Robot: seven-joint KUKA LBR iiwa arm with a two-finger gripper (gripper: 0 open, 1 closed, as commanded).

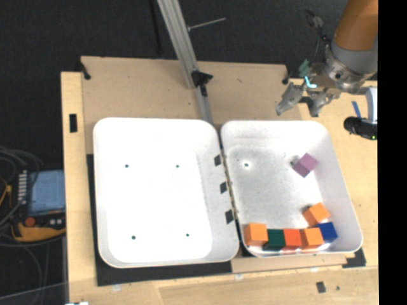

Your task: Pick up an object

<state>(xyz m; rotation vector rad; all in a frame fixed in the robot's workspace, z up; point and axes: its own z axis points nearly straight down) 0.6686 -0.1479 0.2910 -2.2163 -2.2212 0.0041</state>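
Note:
The right bin holds a purple block lying alone near its middle right. Along its near wall sits a row of blocks: orange, green, red-orange, orange and blue. Another orange block rests just behind the blue one. My gripper hangs beyond the far rim of the right bin, over the bench top, well away from the purple block. It is open, with nothing between its fingers.
The left bin lies beside the right one. A grey metal pole slants up from the gap between the bins' far corners. Bare wooden bench runs behind both bins.

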